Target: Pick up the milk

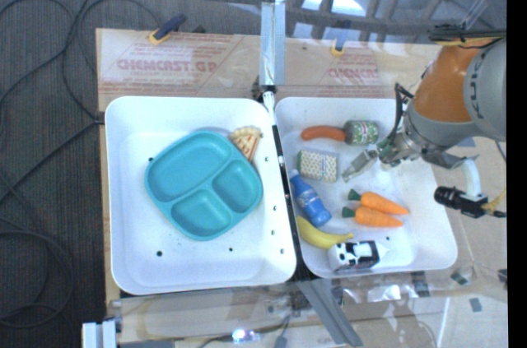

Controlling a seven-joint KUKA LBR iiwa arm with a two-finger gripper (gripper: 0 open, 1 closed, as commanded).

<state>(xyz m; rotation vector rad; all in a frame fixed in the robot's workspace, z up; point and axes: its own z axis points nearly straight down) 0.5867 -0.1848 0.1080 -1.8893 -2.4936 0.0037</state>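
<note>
The milk (356,253) is a small white carton with black cow patches. It lies on its side near the front edge of the right bin (428,252), just right of a yellow banana (321,234). My gripper (368,160) hangs over the middle of the same bin, well behind the milk, between a green can (361,132) and two carrots (377,210). Nothing shows in its grasp. The grey arm with its orange band (449,91) reaches in from the right.
The right bin also holds a blue bottle (310,199), a pale waffle-like block (318,165) and an orange sausage (323,133). In the left bin (123,239) sit a blue divided plate (204,183) and a pizza slice (246,141).
</note>
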